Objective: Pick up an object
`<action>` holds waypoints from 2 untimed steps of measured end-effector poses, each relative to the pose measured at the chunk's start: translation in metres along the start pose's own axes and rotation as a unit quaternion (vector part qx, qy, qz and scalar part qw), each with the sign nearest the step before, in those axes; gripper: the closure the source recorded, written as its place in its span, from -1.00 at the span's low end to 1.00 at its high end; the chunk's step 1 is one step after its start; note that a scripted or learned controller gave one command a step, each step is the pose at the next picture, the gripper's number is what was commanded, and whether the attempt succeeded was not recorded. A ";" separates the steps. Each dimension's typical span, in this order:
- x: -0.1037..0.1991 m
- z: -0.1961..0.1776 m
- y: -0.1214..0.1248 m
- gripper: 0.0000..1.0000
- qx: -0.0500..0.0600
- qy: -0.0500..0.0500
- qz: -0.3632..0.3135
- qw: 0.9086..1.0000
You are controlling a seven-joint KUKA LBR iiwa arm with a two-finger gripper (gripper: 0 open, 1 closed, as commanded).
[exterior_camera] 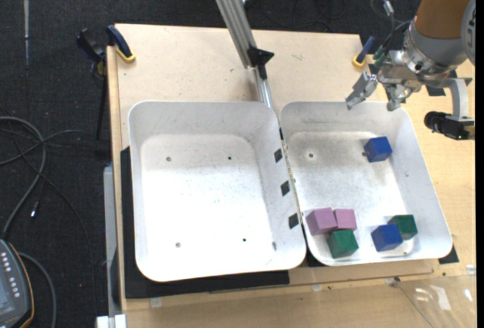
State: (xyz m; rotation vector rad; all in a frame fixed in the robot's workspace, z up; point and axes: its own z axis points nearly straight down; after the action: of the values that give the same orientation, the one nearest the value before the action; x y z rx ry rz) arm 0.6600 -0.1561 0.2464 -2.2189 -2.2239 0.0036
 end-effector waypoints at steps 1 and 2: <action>-0.056 0.083 -0.001 -1.00 0.003 0.000 0.004 1.000; -0.066 0.140 -0.018 -1.00 -0.002 0.000 0.000 1.000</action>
State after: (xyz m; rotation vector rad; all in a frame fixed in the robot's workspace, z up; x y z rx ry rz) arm 0.6424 -0.2224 0.1062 -2.2214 -2.2251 -0.0014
